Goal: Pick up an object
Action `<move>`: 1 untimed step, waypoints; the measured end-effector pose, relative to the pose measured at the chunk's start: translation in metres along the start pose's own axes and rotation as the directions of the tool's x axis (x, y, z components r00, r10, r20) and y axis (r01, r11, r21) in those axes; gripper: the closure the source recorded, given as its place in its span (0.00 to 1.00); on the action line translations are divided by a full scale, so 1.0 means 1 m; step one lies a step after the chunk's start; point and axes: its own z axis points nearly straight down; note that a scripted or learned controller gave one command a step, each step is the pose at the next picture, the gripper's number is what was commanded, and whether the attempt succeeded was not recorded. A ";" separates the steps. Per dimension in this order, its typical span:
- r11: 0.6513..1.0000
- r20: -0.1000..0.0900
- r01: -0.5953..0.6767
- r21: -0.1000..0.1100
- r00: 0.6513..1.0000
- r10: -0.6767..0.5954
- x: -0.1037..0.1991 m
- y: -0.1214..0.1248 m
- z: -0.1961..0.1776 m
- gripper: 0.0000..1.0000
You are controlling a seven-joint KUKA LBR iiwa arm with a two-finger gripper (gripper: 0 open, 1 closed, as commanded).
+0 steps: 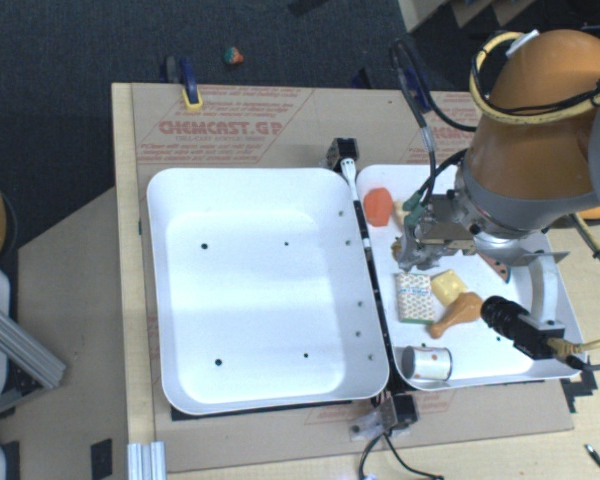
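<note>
Right bin (pixel 480 366), near to far: a silver can (pixel 425 363) lying on its side at the near edge; a tan wooden piece (pixel 456 312), with a patterned packet (pixel 413 296) just to its left and a pale yellow block (pixel 448 286) touching it; the gripper (pixel 412 256) over the packet's far end, open or closed not discernible; an orange object (pixel 378 206) at the far left corner. The left bin (pixel 260 288) adjoins.

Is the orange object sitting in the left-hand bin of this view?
No, the orange object lies in the right-hand bin, near that bin's far left corner.
</note>
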 end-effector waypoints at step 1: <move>1.000 0.000 -0.001 0.002 1.000 0.001 0.004 0.000 0.014 1.00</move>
